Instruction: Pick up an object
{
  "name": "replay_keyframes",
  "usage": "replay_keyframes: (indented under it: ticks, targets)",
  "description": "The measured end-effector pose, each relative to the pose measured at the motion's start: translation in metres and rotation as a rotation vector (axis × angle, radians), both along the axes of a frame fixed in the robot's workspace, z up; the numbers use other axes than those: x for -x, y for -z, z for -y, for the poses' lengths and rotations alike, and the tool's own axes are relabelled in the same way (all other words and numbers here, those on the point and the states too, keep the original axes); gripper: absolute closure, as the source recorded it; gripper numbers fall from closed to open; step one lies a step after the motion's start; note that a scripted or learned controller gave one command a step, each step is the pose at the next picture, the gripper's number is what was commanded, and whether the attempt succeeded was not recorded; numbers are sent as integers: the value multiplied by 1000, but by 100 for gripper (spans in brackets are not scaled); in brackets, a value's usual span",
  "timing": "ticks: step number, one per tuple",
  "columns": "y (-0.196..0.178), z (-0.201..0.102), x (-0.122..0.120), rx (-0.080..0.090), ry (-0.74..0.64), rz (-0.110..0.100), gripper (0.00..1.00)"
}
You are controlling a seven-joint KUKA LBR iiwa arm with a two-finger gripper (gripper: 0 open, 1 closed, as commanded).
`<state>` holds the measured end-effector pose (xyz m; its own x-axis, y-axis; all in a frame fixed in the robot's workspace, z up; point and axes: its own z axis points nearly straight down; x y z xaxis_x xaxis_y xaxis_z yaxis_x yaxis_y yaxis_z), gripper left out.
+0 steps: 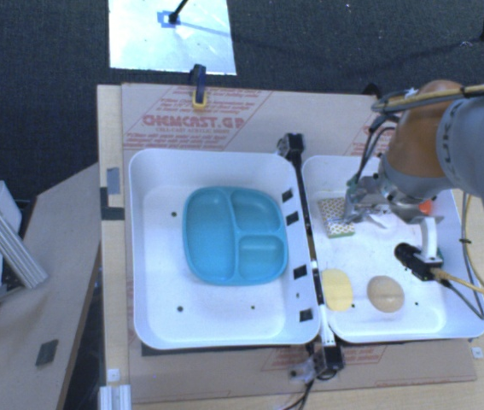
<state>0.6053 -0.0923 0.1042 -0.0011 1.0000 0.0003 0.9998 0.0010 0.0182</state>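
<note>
The two-finger gripper (354, 214) hangs over the right white bin (459, 319), near its far-left corner, just right of a small checkered green-and-white flat packet (336, 219). Its state cannot be told. The packet's long axis runs toward the bin's near edge.

The grey arm (472, 135) reaches in from the right, wrist bent downward.

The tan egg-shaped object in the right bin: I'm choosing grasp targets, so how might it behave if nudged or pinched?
The tan egg-shaped object looks rounded and smooth, so it may roll when nudged and could slip from a pinch. It lies apart from the flat yellow piece, so it seems free to move.
</note>
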Motion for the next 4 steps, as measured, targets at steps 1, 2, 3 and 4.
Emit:
replay_keyframes:
  ticks: [1, 2, 3, 4]
  targets:
    - [-58, 5, -11, 2, -3, -10, 100]
    - [-105, 12, -14, 2, -3, -11, 100]
    - [-170, 11, -15, 2, -4, -9, 100]
    - [-150, -40, -5, -1, -8, -18, 100]
